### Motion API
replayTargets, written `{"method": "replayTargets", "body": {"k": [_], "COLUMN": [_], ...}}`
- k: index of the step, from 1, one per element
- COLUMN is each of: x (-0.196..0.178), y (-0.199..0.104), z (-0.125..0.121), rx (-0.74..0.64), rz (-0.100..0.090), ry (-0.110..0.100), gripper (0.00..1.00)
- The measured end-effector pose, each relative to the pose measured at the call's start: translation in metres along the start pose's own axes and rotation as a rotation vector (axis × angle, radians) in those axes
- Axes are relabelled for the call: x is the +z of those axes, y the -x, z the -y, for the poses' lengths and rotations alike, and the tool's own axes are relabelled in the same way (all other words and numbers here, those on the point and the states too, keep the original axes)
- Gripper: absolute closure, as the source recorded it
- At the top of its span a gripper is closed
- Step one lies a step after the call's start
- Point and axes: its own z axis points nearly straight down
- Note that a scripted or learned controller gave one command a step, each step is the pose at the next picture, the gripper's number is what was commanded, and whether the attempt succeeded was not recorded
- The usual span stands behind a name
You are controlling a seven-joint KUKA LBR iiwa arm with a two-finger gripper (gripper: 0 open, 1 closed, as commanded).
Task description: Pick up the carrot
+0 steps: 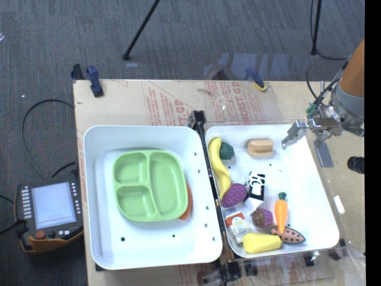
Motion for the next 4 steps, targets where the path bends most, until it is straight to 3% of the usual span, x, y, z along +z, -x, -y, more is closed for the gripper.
{"method": "replayTargets", "body": {"k": [1,2,3,4], "x": [0.157,0.144,0.159,0.05], "y": [0.019,0.022,-0.01,-0.077], "z": [0.06,0.058,0.125,0.106], "rx": [-0.351,-0.34,-0.676,-0.597], "rz": [-0.003,-0.001,-0.003,0.003], "ry": [-0.005,0.002,-0.002,0.011], "gripper": [0.0,1.0,1.0,1.0]}}
